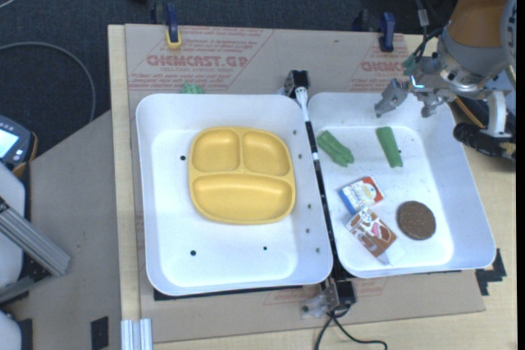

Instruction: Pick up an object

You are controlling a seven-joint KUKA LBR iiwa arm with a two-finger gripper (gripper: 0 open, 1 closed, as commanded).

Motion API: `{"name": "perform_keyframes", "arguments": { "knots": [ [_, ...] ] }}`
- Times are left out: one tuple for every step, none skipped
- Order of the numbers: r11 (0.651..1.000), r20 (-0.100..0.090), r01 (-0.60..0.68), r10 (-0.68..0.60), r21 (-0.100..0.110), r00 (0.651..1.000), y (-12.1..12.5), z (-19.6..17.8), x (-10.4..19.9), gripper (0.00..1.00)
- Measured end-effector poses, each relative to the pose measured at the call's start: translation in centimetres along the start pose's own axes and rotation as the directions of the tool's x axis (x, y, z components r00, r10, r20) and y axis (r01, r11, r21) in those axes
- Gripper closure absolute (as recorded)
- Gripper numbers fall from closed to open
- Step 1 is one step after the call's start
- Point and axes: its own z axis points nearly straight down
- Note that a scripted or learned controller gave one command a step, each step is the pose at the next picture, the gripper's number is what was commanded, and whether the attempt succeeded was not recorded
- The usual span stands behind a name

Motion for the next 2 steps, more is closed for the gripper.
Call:
{"name": "perform_keyframes", "arguments": {
  "knots": [
    [1.000,0.001,0.001,-0.001,-0.003,1.000,0.1,-1.0,0.0,1.00],
    [1.000,-0.001,0.004,-0.004,0.002,1.000,0.4,1.3,8.3,1.00]
  ]
}}
